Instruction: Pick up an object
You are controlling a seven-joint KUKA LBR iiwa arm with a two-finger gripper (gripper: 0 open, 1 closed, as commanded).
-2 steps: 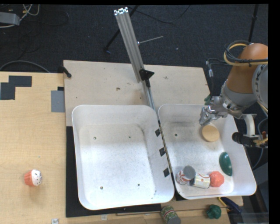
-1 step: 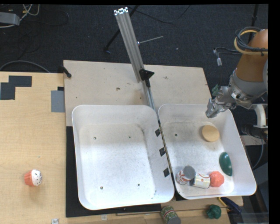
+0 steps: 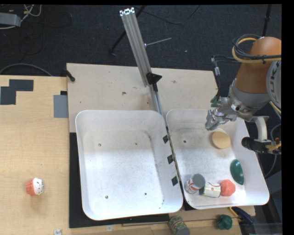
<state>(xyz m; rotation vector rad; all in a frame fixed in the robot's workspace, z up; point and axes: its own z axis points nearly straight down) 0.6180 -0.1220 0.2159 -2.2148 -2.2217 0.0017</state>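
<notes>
A red and white ball (image 3: 35, 187) is lying on the bench (image 3: 27, 137) far left; the left bin (image 3: 120, 161) is sitting beside the right bin (image 3: 248, 193); the tool (image 3: 215, 120) is being held over the right bin's far end, just beside a tan disc (image 3: 221, 140); whether it is spread cannot be told; a green piece (image 3: 237, 171) is lying near the right wall.

This is a robotics lab or test bench rather than a home or shop. A plywood bench (image 3: 115, 87) carries two shallow white bins (image 3: 92, 120) set side by side, with an aluminium extrusion post (image 3: 138, 46) rising behind them. Loose cables (image 3: 27, 11) trail over dark carpet (image 3: 193, 27), and an industrial arm (image 3: 257, 69) with an orange band reaches in from the right.
</notes>
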